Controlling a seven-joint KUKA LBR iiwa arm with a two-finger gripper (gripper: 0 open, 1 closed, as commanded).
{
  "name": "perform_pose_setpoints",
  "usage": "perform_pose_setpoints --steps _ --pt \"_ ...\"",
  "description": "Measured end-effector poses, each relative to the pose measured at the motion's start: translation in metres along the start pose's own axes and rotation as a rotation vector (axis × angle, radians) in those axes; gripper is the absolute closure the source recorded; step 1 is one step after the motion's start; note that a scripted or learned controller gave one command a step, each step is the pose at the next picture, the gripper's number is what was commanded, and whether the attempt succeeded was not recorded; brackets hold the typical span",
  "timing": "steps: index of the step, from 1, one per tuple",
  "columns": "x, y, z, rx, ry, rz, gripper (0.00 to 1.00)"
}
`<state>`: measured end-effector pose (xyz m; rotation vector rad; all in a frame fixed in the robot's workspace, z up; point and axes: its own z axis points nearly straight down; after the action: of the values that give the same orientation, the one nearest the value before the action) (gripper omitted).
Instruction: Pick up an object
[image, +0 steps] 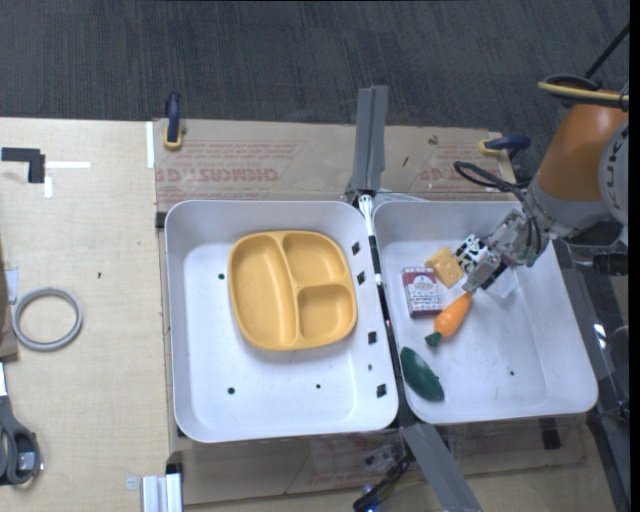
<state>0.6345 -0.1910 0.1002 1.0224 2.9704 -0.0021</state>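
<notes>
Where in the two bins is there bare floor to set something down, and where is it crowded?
Left bin: a bare strip runs below and left of the yellow divided plate. Right bin: bare floor lies right of the green object and below the carrot. Around the gripper, the red packet and the carrot crowd together.

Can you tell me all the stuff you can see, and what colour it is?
plate: 1, yellow, three sections, left bin
carrot: 1, orange with a green end, right bin
box: 1, red and white, right bin, left of the carrot
block: 1, tan, right bin, above the box
green thing: 1, dark green, right bin, near its front left
bins: 2, white, side by side
tape roll: 1, grey, on the bench at left
clamps: 2, blue and yellow, behind the bins
arm: 1, grey and orange, from the right
end effector: 1, above the carrot
</notes>
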Motion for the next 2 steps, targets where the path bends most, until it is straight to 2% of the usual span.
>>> perform_pose_setpoints --steps 1,2 --pt "0.106 0.017 0.01 0.0 0.002 0.193 0.0" --pt "0.115 0.008 -0.028 0.0 0.001 -0.001 0.0"
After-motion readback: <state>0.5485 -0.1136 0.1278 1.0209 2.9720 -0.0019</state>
